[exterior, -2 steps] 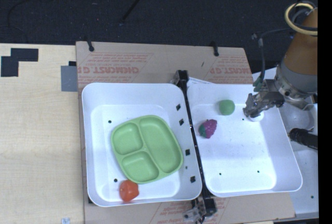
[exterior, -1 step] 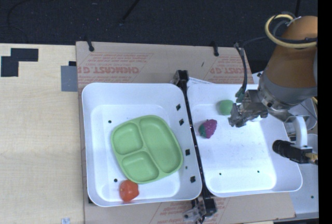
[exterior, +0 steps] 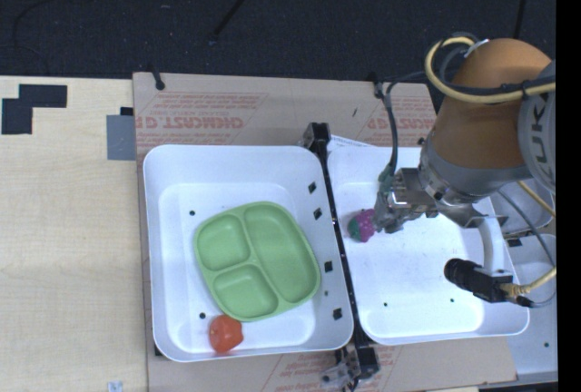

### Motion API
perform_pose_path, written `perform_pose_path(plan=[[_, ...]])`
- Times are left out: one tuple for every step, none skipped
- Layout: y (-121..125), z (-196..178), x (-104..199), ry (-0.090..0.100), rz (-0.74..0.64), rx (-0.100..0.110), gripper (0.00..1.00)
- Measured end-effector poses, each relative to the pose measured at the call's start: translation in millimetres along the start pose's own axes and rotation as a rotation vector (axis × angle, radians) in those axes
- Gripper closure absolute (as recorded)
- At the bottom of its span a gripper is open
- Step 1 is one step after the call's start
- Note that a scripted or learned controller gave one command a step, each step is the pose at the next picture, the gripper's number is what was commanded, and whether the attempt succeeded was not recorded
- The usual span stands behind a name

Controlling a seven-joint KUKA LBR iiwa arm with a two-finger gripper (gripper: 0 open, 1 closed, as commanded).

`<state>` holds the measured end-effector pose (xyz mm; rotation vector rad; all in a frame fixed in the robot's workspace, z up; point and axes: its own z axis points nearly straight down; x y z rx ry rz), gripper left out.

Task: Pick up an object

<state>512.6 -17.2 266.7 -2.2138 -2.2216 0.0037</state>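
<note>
A small purple and green object [exterior: 363, 224] lies in the right bin [exterior: 427, 308], close to its left wall. My gripper [exterior: 392, 216] hangs low over that bin, just to the right of the purple object and about touching it. I cannot tell whether the object sits between the fingers. The grey arm with its orange band comes in from the right above the bin.
The left bin [exterior: 172, 191] holds a green divided plate [exterior: 257, 260] and a small orange-red object [exterior: 226, 333] near its front wall. A black divider [exterior: 329, 227] runs between the two bins. Bare bin floor lies in front of the gripper.
</note>
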Motion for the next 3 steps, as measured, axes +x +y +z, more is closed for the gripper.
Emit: perform_pose_path(plan=[[-6, 22, 45, -0.001, 0.0, 0.001, 1.0], [-12, 35, 105, -0.001, -0.001, 0.002, 1.0], [-12, 34, 103, -0.002, 0.003, 0.001, 0.0]])
